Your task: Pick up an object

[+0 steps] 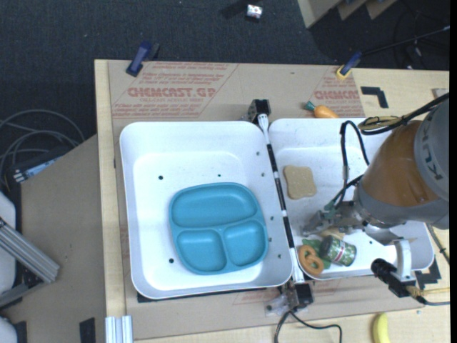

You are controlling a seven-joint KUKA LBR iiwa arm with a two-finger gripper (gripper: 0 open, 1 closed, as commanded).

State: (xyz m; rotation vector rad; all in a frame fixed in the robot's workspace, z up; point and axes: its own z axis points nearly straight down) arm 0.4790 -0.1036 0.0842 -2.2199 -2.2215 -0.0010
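Green can (335,251) lying on its side beside a round orange-rimmed piece (311,259) at the near edge of the right bin (314,136), tool (325,220) just above them, its grip impossible to tell, smooth blue sectioned tray (218,226) in left bin (143,191), tan square pad (300,181), cardboard-topped bench (178,88), dark carpet floor (57,27).

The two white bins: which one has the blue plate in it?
The left bin holds the blue divided plate. The right bin instead holds a tan square piece, a green can and the gripper.
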